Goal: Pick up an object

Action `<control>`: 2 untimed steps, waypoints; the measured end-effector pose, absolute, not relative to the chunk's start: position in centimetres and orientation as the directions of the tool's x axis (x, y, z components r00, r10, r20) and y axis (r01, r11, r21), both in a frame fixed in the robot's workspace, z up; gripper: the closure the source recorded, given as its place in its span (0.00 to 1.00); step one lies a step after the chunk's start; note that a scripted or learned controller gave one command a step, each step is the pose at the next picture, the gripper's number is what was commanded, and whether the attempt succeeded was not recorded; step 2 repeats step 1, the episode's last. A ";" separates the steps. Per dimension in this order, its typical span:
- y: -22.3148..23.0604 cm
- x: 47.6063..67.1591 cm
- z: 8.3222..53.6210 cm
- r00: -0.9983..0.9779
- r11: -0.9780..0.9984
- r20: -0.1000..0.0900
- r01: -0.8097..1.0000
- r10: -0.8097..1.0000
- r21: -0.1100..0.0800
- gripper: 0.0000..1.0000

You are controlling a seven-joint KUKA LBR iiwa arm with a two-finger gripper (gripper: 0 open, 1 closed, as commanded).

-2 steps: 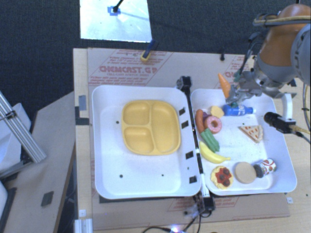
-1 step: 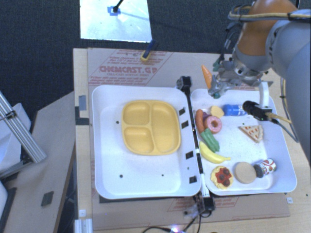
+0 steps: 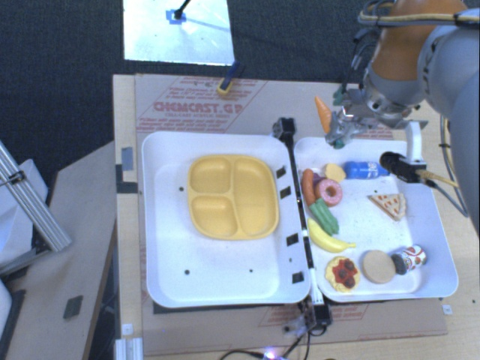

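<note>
My gripper (image 3: 337,136) hangs over the back left corner of the right bin (image 3: 435,235). An orange carrot (image 3: 322,113) shows just up and left of it, close against the gripper body; whether it is held is unclear. In the bin below lie a blue bottle (image 3: 366,170), a yellow piece (image 3: 335,172), a pink donut (image 3: 328,192), a red sausage (image 3: 307,182), a green vegetable (image 3: 324,216), a banana (image 3: 330,238), a pizza slice (image 3: 388,205), a small round pizza (image 3: 343,273), a tan bun (image 3: 378,266) and a small can (image 3: 409,259).
The left bin (image 3: 169,261) holds a yellow divided plate (image 3: 232,197). A black divider (image 3: 296,201) runs between the bins. A black fixture (image 3: 401,166) sticks in over the right bin's back edge. A shiny sheet (image 3: 178,21) lies beyond the bench.
</note>
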State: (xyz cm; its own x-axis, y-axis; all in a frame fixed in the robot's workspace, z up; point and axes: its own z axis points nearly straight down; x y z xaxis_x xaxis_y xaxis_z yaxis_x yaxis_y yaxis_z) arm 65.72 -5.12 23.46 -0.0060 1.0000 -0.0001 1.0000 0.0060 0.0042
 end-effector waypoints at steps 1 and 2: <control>-5.4 65.0 23.3 -0.001 0.001 -0.001 1.000 1.000 0.001 1.00; -5.4 65.0 23.3 -0.001 0.001 -0.001 1.000 1.000 0.001 1.00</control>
